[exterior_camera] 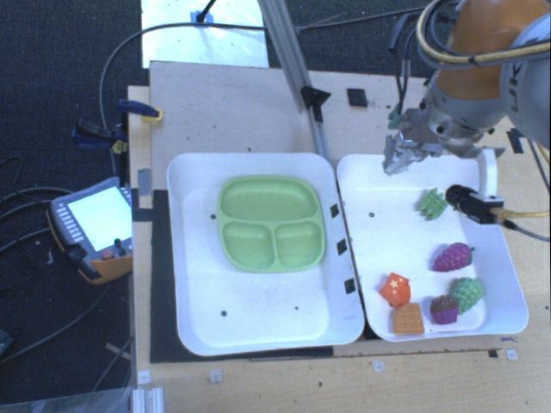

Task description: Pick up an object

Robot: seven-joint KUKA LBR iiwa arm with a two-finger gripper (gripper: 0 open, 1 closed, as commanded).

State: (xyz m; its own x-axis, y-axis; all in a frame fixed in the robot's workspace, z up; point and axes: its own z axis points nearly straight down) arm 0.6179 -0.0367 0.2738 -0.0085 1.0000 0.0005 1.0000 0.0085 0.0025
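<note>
green plate, purple grapes, white bins

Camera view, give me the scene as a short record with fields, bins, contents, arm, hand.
left bin: holds a green divided plate
right bin: small green toy near the far right; purple grapes; green grapes; orange-red toy; orange block; small purple toy
arm: reaches in over the right bin's far edge
hand: above the bin's far end, nothing seen between its fingers

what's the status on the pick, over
End effector over right bin's far edge, nothing seen in it. Toys untouched, nearest is green toy. Nothing in the way.
</note>
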